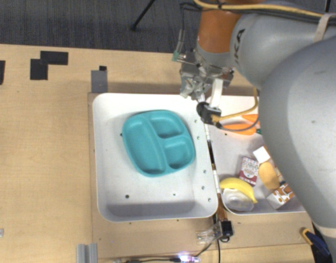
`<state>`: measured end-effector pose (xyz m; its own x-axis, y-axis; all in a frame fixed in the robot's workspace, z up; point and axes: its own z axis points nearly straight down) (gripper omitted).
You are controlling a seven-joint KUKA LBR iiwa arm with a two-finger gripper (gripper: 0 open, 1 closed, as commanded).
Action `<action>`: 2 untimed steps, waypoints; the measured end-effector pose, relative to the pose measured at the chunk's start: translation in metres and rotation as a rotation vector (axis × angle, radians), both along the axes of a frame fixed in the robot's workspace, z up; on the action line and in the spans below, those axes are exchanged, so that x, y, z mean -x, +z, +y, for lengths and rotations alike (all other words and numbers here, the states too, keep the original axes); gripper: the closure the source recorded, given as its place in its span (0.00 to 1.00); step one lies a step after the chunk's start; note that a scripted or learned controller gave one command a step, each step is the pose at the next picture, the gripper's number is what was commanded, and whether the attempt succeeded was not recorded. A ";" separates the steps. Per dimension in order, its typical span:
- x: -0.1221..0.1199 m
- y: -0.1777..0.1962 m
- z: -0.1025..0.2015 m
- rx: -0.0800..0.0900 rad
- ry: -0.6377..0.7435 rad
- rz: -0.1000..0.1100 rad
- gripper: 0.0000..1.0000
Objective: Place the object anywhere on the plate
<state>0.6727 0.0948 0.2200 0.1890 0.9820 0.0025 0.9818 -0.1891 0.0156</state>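
Observation:
A teal divided plate [157, 142] lies in the left white bin [110, 147], a little above the bin's middle. My gripper [191, 90] hangs over the far right corner of that bin, just beyond the plate's upper right edge and next to the wall between the two bins. I see nothing held at the gripper. Loose objects lie in the right bin [233, 210]: an orange carrot [245, 124], a yellow banana [239, 187], a red and white packet [248, 169] and a yellow fruit [268, 175]. The arm hides much of that bin.
A clear cup [237, 201] sits at the right bin's near left corner beside the banana. Small boxes [279, 194] lie further right. The bin walls meet in a ridge [210, 152] between plate and objects. Dark cut-outs [47, 64] mark the bench at far left.

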 end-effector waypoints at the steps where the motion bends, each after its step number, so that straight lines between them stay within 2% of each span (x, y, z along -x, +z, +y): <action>1: 0.026 -0.060 0.062 -0.005 -0.219 0.019 1.00; 2: 0.025 -0.058 0.061 -0.004 -0.219 0.016 0.00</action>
